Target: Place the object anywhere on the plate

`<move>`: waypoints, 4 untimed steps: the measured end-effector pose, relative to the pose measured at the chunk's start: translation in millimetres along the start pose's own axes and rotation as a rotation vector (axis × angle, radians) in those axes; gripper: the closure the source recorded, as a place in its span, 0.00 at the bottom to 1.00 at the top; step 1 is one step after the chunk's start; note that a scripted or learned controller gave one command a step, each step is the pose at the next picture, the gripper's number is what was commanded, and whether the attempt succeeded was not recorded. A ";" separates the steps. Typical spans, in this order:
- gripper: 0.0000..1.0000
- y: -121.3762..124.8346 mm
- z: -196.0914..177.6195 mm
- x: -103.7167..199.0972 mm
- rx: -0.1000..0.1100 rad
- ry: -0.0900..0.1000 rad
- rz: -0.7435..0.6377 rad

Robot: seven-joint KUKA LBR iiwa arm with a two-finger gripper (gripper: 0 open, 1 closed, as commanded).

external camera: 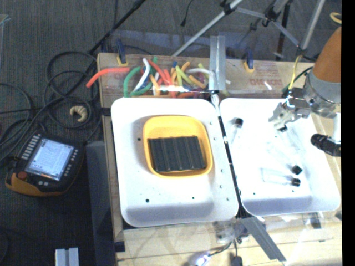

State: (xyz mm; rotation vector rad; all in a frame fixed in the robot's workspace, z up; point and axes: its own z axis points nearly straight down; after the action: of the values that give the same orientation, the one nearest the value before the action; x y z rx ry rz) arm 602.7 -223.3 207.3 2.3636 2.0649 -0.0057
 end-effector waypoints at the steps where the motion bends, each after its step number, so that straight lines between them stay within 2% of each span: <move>1: 1.00 -67.9 4.1 50.6 0.001 0.004 -0.021; 2: 1.00 -128.7 53.2 60.1 0.004 0.006 -0.084; 3: 1.00 -133.1 44.0 96.9 -0.007 -0.010 -0.278; 4: 1.00 -132.8 22.8 122.7 -0.004 0.003 -0.671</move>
State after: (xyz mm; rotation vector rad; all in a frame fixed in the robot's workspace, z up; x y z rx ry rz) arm 487.5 -83.9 183.9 1.5522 2.7286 0.0006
